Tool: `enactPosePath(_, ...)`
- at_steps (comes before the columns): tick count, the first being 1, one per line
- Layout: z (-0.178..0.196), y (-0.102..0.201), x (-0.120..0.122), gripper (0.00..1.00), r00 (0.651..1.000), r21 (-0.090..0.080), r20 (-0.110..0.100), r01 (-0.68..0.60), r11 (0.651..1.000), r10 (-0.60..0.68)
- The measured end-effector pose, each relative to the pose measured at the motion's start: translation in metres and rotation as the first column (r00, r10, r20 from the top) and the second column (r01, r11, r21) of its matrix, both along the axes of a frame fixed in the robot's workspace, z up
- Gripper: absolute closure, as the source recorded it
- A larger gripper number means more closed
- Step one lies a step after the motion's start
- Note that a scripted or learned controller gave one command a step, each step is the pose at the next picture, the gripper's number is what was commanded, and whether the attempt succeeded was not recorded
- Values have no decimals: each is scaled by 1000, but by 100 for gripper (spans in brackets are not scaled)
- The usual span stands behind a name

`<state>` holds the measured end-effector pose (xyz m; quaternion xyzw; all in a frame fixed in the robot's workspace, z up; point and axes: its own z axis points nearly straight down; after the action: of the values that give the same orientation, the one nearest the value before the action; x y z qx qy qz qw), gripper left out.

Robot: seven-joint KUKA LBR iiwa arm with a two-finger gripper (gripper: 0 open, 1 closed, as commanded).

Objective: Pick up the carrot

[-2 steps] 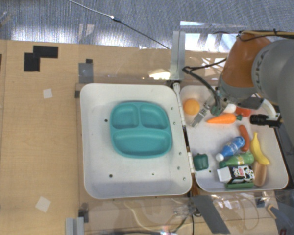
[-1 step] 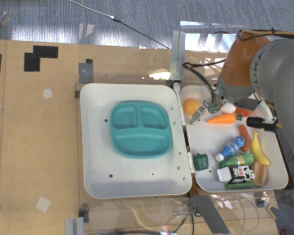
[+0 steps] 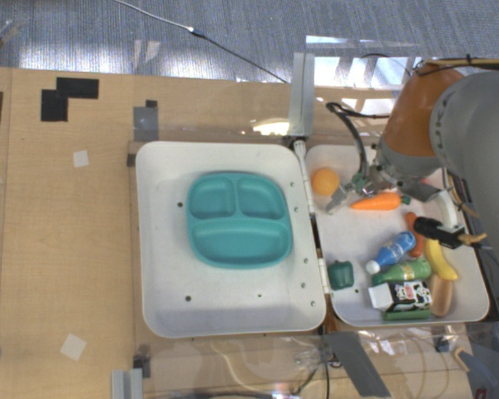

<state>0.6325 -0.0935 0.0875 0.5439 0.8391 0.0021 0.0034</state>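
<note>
The orange carrot lies level in the upper part of the right bin. My gripper is right over it, hanging from the grey arm with its orange band. One grey finger splays out past the carrot's left tip, and a second grey part shows beyond its right end. The gripper looks open, with the carrot lying lengthwise between the fingers. I cannot see any grip on the carrot.
An orange ball sits just left of the gripper. Lower in the right bin lie a blue bottle, a green bottle, a banana, a carton and a green cup. A teal divided plate lies in the left bin.
</note>
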Motion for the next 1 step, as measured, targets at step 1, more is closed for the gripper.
enactPosePath(1,0,-53,-12,0,987,-3,0,-158,987,158)
